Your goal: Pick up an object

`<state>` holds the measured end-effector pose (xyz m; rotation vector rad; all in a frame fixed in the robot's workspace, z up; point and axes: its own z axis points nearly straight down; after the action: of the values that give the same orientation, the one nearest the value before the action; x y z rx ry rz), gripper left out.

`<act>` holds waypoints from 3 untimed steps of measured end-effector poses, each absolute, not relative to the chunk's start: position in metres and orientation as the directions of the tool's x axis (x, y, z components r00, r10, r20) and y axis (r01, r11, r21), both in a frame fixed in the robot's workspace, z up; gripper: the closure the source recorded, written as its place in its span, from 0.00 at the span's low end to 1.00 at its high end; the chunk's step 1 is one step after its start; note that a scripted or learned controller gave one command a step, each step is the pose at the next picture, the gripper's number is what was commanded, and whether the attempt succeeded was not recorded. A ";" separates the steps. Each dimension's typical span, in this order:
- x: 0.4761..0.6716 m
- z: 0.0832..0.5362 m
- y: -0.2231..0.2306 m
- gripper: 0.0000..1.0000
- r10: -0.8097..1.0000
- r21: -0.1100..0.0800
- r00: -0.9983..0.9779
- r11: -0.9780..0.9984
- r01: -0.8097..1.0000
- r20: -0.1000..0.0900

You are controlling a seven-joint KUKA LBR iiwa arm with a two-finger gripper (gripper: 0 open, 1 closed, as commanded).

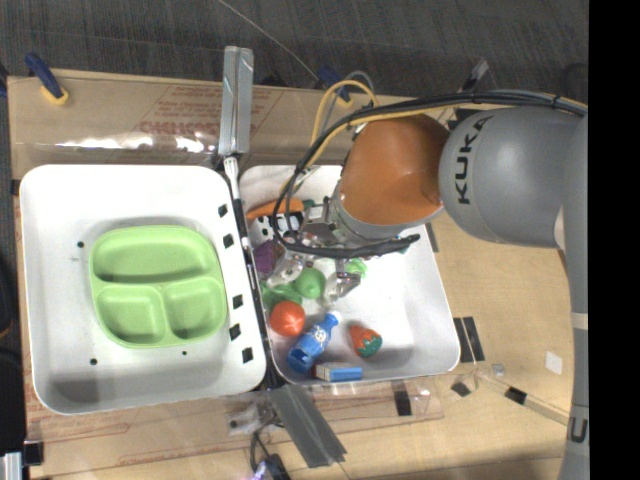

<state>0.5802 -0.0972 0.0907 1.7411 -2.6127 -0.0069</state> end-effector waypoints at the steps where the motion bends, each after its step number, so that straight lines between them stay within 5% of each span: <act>1: 0.489 0.101 -0.115 0.00 -0.980 -0.040 -0.199 0.199 -0.979 -0.003; 2: 0.603 0.091 -0.111 0.00 -0.982 -0.001 -0.191 0.191 -0.982 -0.003; 3: 0.518 0.092 -0.115 0.00 -0.932 0.000 -0.362 0.362 -0.932 -0.002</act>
<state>0.5181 -0.1152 0.0919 1.7760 -2.5935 -0.0019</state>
